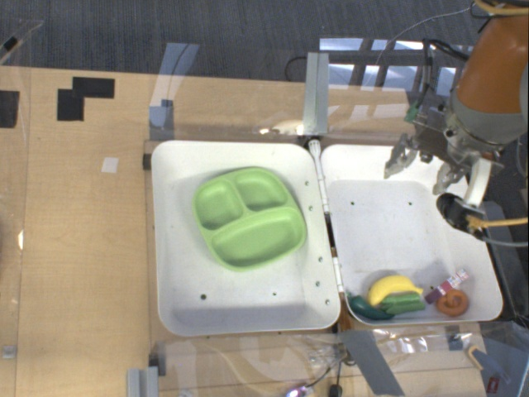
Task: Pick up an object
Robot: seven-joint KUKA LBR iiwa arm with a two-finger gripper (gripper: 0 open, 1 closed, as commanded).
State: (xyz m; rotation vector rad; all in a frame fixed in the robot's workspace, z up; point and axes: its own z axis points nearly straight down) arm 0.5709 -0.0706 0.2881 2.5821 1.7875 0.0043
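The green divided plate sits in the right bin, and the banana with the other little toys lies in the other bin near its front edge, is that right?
Not quite. The camera view shows the green divided plate in the left bin, not the right one. The rest holds: the banana and the other little toys lie near the front edge of the other bin, the right bin.

Robotics lab, wooden bench (74,222) with two white bins (173,304) fixed side by side, metal brackets (316,89), loose cables (413,27), grey carpet (207,11)
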